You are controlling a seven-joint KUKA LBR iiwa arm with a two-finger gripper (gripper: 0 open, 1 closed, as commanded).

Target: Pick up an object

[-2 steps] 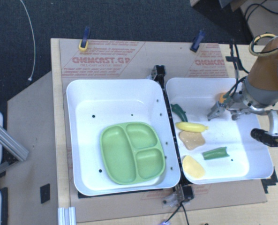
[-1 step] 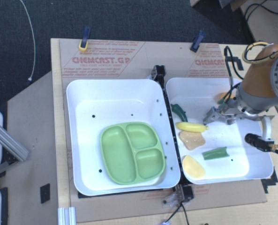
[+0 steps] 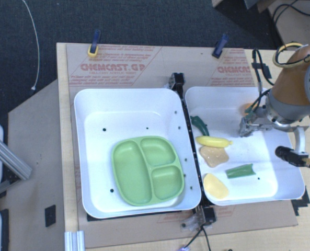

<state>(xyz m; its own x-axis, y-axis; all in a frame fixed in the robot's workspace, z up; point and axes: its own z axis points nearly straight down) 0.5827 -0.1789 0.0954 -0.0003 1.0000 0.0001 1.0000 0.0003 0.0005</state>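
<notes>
Camera view, from above and at a slant, has the gripper (image 3: 247, 128) low in the upper part of the right bin (image 3: 217, 94), under the grey wrist and its orange band. Whether the fingers are apart or together cannot be told from this angle; they are small and dark against the white floor, and nothing can be seen between them.

Closest to the fingertips, to their left and a little below, lies a yellow banana (image 3: 213, 141), set nearly level across the bin and apart from the fingers. Just under the banana and touching it is a tan lump (image 3: 214, 156). Further left of the fingers, near the wall between the bins, a small dark green piece (image 3: 199, 124) lies tilted. Below the fingers, well apart, a green block (image 3: 240, 171) lies on the floor of the bin, and lower left of that a pale yellow piece (image 3: 215, 186) sits near the front corner. Just above the fingers, partly hidden by the wrist, a bit of something orange (image 3: 248, 109) shows; what it is cannot be told.

Far to the left of the fingers, in the left bin (image 3: 87, 109), a green divided plate (image 3: 147, 169) with three compartments lies flat toward the front.
</notes>
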